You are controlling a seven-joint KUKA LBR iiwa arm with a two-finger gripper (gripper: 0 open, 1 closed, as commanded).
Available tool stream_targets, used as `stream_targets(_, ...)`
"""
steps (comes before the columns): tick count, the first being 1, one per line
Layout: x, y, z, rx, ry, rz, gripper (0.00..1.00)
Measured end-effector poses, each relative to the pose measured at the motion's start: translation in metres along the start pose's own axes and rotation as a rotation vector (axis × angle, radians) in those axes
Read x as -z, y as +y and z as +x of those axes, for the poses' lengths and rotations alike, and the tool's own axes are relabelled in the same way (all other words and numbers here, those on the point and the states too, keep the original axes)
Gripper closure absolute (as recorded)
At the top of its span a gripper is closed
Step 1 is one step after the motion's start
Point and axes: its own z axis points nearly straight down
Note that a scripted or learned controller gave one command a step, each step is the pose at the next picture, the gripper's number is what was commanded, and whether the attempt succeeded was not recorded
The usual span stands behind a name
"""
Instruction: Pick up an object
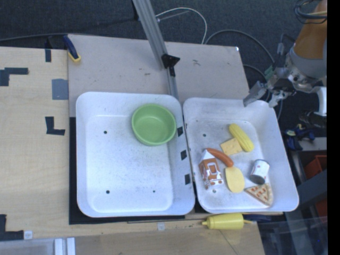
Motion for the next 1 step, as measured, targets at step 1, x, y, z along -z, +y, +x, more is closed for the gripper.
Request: stream_targets(1,-0.0583,-0.01,0.0037,-0.001,0.001,0.002,0.0)
